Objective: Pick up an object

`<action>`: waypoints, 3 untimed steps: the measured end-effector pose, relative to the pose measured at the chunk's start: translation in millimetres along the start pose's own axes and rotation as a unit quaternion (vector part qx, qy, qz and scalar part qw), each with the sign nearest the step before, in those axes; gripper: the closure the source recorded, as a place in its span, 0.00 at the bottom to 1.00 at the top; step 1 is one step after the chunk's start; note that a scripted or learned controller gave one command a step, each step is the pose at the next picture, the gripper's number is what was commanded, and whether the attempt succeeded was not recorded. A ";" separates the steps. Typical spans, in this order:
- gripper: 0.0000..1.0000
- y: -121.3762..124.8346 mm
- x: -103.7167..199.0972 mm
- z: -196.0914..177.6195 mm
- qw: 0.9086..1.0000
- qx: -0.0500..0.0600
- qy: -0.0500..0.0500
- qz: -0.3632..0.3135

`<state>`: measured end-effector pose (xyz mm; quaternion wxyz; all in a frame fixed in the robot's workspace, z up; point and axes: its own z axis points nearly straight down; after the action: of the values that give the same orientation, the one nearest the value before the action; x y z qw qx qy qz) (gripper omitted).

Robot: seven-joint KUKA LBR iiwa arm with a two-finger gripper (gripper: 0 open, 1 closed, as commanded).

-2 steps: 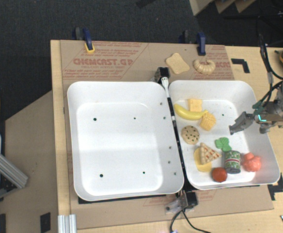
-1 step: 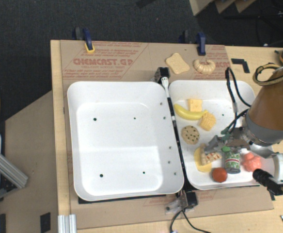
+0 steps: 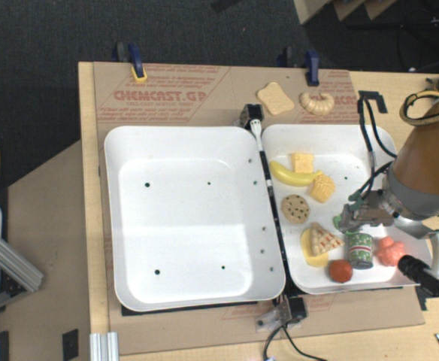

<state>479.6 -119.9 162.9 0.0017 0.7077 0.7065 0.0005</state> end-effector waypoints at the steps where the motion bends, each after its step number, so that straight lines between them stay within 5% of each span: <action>1: 1.00 -0.9 183.8 -22.6 1.000 0.000 0.004 -0.010; 2: 1.00 18.3 136.5 -72.5 1.000 -0.002 0.000 0.001; 3: 1.00 12.9 175.0 -222.5 1.000 -0.008 0.003 -0.004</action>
<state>492.1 55.4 385.1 0.0051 0.7050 0.7092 0.0084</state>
